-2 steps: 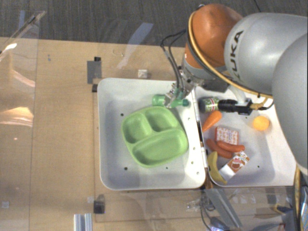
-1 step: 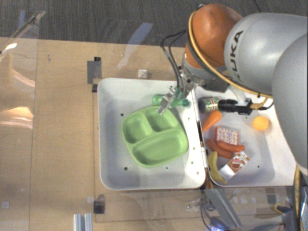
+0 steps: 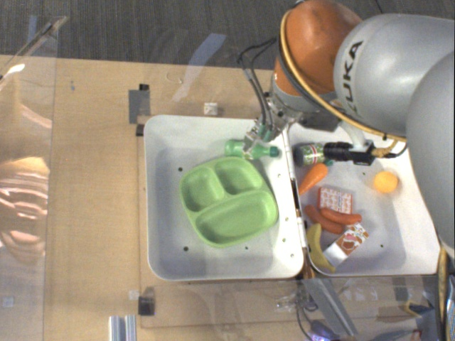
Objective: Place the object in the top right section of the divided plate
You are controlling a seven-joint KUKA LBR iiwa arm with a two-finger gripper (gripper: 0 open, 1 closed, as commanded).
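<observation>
- The hand (image 3: 260, 138) hangs low over the left bin (image 3: 165, 256), at that bin's far right part, just past the far edge of the divided plate.
- Its fingers are closed on a green bottle (image 3: 249, 148), which lies on its side across the fingertips, one end poking out to the left and the other to the right.
- The bottle sits just beyond the plate's top right section, at or touching its rim; I cannot tell whether it rests on the bin floor.
- The green divided plate (image 3: 227, 202) lies tilted in the middle of the left bin, two small sections at the far side and one long one nearer the camera.
- In the right bin (image 3: 419, 258) lie a dark bottle (image 3: 311, 153), a carrot (image 3: 313, 177), an orange ball (image 3: 385, 182), a red packet (image 3: 335, 201), sausages (image 3: 333, 220), a banana (image 3: 317, 249) and a small carton (image 3: 350, 240).
- Both bins stand on the wooden table (image 3: 85, 212).
</observation>
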